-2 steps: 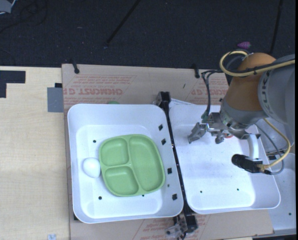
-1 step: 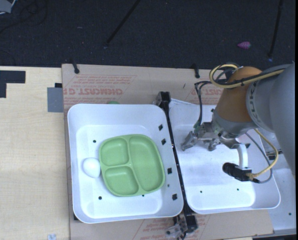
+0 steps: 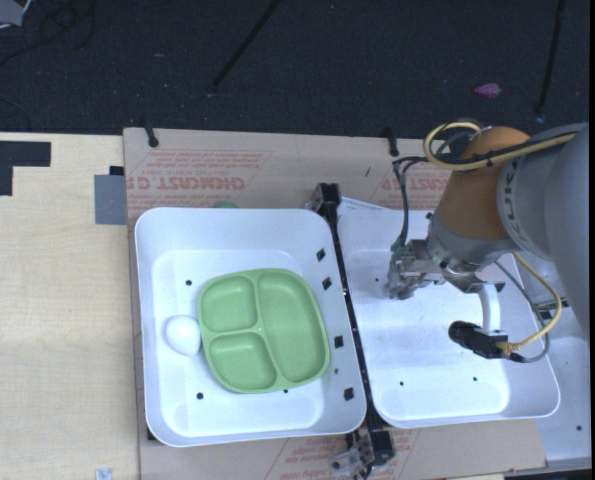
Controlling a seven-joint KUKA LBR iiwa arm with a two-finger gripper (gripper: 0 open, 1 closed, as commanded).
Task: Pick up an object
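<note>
Two shallow white bins sit side by side on the table (image 3: 47, 298), resting on a sheet of printed cardboard (image 3: 237, 173). The left bin (image 3: 157, 408) holds a light green divided plate (image 3: 263, 329) with three compartments, lying flat near the bin's middle. Just beside the plate's left edge — touching it or very nearly — lies a small white ball (image 3: 183, 335), on the bin floor rather than in any compartment.

The right bin (image 3: 447, 398) carries the arm's working end. The arm (image 3: 537, 208) reaches in from the right, its orange band (image 3: 472, 198) above the wrist, with yellow and black cables looping round it. The pincer (image 3: 407, 280) hangs low over the upper left part of the right bin's floor, close to the divider where the two bins meet. Its fingers are small and dark against the wrist hardware, and it cannot be told whether they are spread or pressed together; nothing can be made out between them. A black cylindrical fitting (image 3: 477, 338) on a yellow cable lies over the bin floor to the right of and below the pincer.

The plate and the ball are both in the left bin — well apart from the pincer, with the bins' rims between them. Beyond the cardboard, dark carpet (image 3: 277, 48) runs along the top of the view, crossed by thin cables.
</note>
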